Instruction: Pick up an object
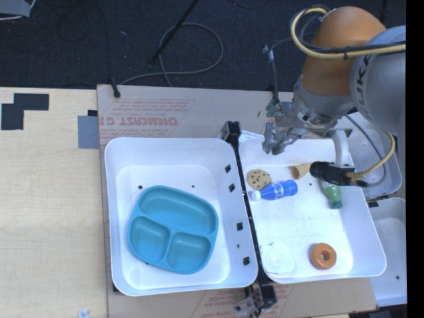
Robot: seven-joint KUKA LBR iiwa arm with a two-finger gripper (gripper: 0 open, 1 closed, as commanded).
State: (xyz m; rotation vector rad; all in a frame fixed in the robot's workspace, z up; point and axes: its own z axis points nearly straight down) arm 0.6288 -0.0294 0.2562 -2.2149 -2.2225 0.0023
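Camera view from above: a two-finger gripper [273,146] hangs over the far left corner of the right-hand shallow white bin [298,225]; whether it is open or closed cannot be told. That bin holds a round chocolate-chip cookie [258,177], a small blue plastic bottle [278,190] lying just beside it, and an orange ring doughnut [323,256] near the front. The left-hand white bin [120,177] holds a blue divided plastic plate [173,229].

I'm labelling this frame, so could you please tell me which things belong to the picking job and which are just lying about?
Job: gripper; in the right bin: cookie, blue bottle, doughnut, green object.
Lying about: blue plate in the left bin; cardboard sheet.
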